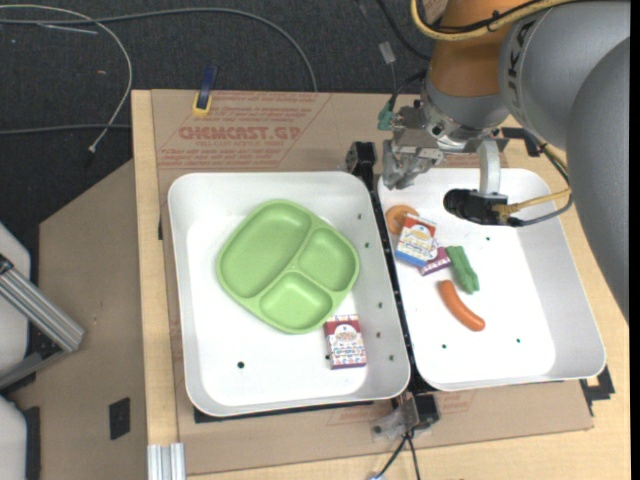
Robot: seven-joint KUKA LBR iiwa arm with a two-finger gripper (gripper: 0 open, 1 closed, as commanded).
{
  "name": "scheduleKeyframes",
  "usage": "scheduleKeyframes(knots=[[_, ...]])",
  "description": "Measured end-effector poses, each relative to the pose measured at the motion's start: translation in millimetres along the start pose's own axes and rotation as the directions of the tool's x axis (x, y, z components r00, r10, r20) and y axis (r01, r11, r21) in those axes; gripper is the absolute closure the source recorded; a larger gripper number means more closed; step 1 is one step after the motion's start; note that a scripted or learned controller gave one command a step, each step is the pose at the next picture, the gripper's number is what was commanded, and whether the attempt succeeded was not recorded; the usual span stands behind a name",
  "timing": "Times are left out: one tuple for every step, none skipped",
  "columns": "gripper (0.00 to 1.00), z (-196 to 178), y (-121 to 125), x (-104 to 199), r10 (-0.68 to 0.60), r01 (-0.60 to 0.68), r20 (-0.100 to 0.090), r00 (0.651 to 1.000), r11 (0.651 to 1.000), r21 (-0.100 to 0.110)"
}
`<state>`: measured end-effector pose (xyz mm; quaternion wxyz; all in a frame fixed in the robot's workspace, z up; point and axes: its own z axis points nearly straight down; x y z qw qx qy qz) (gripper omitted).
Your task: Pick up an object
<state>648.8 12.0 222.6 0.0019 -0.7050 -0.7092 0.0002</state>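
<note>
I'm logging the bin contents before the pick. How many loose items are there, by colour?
Green: 2, the divided plate and the small green piece
Orange: 2, the sausage and the orange piece
Printed boxes: 2, one in the left bin, one in the right bin
Total: 6

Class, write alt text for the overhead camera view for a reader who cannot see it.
A grey robot arm's gripper hangs over the right bin's far left corner, above a small carton, a green piece and a toy sausage. The left bin holds a green divided plate and another carton.
</note>
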Motion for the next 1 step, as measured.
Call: scheduleKeyframes(knots=[[1.0,-5.8,-10.9,64.1,-0.002,0.002,-0.002,1.0,1.0,-0.001]])
